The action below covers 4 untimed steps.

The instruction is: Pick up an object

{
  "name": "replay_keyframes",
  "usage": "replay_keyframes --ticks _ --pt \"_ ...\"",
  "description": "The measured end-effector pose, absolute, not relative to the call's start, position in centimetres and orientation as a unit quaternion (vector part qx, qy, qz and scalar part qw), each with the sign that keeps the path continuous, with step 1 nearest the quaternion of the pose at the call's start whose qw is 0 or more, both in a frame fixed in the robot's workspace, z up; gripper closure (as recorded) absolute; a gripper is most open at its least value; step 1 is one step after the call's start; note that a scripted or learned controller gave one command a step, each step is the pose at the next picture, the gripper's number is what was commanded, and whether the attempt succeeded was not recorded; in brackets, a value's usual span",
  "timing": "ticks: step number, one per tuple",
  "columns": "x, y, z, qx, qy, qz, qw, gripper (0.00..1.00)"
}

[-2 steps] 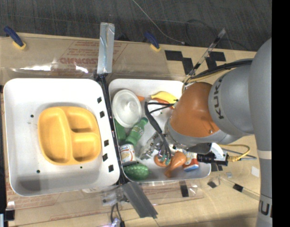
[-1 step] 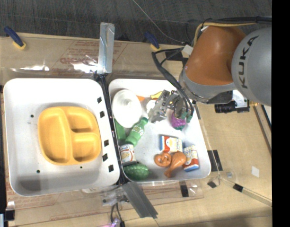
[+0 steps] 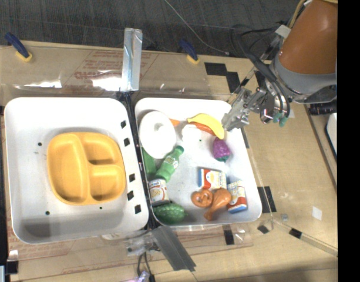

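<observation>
The hand (image 3: 234,120) is hanging over the right bin's (image 3: 253,175) far corner, carrying nothing I can see, with the banana (image 3: 206,123) lying just beside it, so picking up is waiting to start.

- Faint red print on the clear sheet (image 3: 91,69) behind the bins, too blurred to read.
- Labels on the small carton (image 3: 211,178) and can (image 3: 158,191), illegible.

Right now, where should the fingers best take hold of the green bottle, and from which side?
Probably grip the green bottle across its body, coming straight down from above. It lies flat and tilted in the right bin, cap toward the white dish, so its long sides are the most open.
</observation>
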<state>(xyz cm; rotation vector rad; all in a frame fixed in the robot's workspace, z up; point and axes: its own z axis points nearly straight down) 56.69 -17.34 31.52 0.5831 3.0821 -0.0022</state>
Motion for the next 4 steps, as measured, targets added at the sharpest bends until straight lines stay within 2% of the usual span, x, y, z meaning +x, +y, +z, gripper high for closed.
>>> replay_keyframes --ticks 1,2,3,4 --pt "55.6 -12.0 25.4 0.184 0.983 0.0001 -0.003 1.0" --pt "64.5 -13.3 28.2 0.22 0.976 -0.0007 0.0 1.0" --pt "63.9 -17.9 29.7 0.107 0.994 -0.0003 0.001 1.0" --pt "63.4 -19.3 17.4 0.005 1.0 0.0009 -0.003 1.0"
